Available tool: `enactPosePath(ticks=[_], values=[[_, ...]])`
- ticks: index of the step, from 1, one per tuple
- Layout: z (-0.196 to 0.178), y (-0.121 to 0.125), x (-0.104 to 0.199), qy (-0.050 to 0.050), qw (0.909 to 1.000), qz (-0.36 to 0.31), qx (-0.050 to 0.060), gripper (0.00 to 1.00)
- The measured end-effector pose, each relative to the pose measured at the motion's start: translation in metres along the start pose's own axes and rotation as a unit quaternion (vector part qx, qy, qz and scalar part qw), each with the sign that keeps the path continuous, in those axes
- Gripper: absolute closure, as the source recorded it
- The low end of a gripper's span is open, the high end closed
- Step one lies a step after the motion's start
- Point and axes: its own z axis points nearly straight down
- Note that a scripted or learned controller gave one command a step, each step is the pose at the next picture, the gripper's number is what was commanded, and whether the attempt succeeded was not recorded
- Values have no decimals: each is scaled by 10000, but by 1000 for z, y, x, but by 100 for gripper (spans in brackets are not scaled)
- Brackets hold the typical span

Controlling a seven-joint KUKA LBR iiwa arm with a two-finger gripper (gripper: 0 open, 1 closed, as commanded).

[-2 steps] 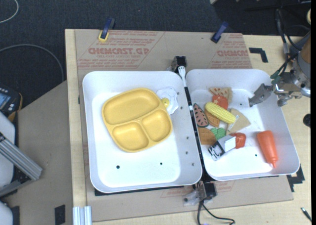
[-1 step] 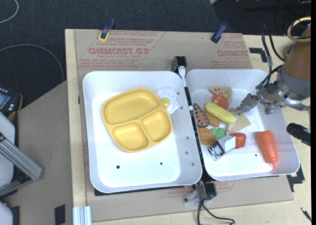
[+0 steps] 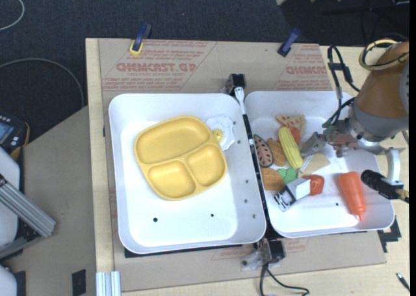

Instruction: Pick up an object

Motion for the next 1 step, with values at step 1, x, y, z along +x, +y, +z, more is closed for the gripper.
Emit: enactPosePath(ticks=[1], values=[[24,0,1,-3,10000,0,-10,0]])
